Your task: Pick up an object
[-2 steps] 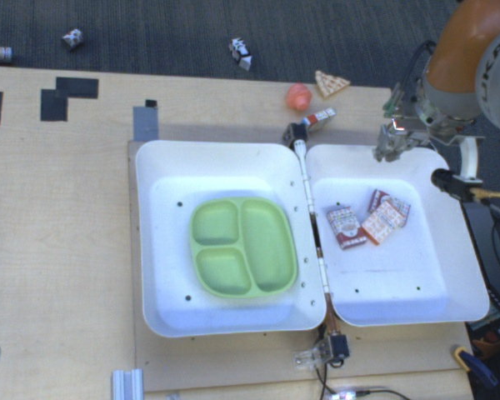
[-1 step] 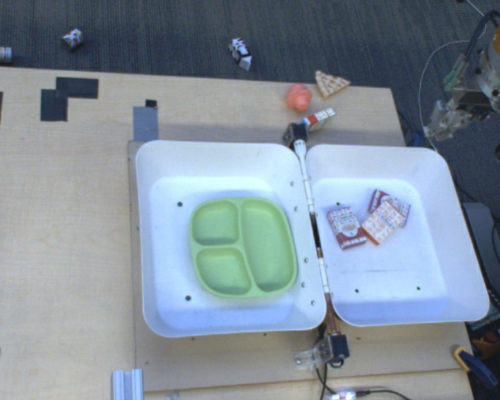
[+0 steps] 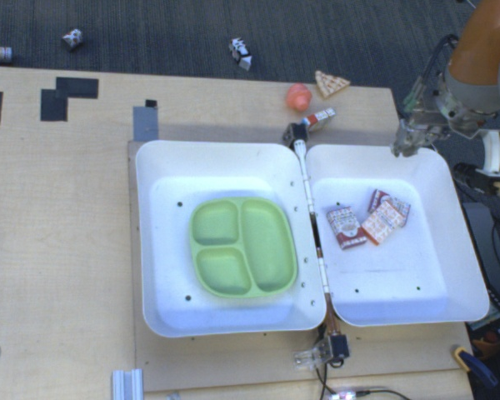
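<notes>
- gripper (image 3: 407, 140) sits over the far right corner of the right bin (image 3: 450, 232), nothing between its fingers; can't tell if they're apart or together
- arm (image 3: 482, 48) comes in past that bin's far right side
- small snack packs (image 3: 369, 220) lie inside the right bin, toward its far-left part, touching each other
- green divided plate (image 3: 242, 247) sits in the left bin (image 3: 162, 223), next to the right bin
- orange ball (image 3: 298, 97) and pizza slice toy (image 3: 332, 82) on the bench beyond the right bin
</notes>
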You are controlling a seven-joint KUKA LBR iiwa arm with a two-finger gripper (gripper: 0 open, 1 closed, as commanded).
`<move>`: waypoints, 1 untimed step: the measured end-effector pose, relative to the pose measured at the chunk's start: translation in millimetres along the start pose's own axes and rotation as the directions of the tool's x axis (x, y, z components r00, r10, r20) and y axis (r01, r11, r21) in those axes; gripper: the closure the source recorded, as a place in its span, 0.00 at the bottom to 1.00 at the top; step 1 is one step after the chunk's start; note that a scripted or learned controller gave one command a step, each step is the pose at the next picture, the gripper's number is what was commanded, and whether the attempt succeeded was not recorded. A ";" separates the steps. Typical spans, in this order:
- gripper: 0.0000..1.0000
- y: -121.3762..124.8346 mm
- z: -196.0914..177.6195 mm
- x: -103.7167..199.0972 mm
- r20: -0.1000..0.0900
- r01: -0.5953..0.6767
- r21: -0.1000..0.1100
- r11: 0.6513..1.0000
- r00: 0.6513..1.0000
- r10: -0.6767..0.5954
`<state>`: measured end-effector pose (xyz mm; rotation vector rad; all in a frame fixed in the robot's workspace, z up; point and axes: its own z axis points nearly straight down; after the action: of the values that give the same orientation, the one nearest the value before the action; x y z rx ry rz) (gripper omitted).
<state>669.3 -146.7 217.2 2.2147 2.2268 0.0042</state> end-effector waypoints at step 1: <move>1.00 1.7 -12.9 0.0 0.002 0.003 -0.007 1.000 1.000 -0.003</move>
<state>671.0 -146.7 230.1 2.2072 2.2252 0.0102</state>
